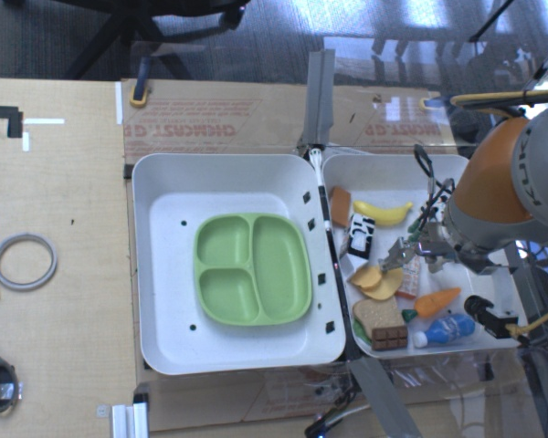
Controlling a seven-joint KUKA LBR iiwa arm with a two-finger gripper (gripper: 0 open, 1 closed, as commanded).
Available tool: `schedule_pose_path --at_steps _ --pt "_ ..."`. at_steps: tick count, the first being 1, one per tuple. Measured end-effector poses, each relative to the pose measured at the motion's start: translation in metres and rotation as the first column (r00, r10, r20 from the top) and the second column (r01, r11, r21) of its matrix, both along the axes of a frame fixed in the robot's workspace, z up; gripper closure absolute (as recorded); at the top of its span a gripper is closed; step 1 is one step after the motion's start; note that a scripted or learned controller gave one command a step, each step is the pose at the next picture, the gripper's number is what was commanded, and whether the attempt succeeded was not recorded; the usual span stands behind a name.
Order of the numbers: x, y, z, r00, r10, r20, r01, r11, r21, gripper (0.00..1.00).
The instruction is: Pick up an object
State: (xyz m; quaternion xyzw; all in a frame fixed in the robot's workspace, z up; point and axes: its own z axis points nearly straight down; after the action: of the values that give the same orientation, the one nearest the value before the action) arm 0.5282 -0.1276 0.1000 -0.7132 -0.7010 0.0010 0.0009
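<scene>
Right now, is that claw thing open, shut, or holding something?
Gripper: cannot be told; it sits low over the chips in the right bin.

Green plate (253, 269); yellow banana (382, 212); orange carrot (437, 301).

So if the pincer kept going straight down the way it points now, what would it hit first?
Most likely the pale chip-like pieces lying in the right bin, just under the pincer. Depth is hard to judge from this slanted view, so it could instead land beside them near the carrot.
</scene>
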Motion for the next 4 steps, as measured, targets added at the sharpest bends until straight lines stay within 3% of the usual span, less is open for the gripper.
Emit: schedule_pose_path --at_steps 1,2,3,4 --pt "0.019 -0.016 -0.009 0.963 -0.271 0.000 0.271 0.963 -0.002 0.00" --pt "0.019 -0.016 -0.001 0.963 -0.268 -0.003 0.268 0.963 -0.003 1.00" --pt "0.019 -0.016 -0.001 0.963 -0.268 -0.003 0.268 0.963 -0.004 0.00" --pt "0.045 -0.028 -0.009 0.813 -0.583 0.000 0.583 0.813 -0.003 0.00"
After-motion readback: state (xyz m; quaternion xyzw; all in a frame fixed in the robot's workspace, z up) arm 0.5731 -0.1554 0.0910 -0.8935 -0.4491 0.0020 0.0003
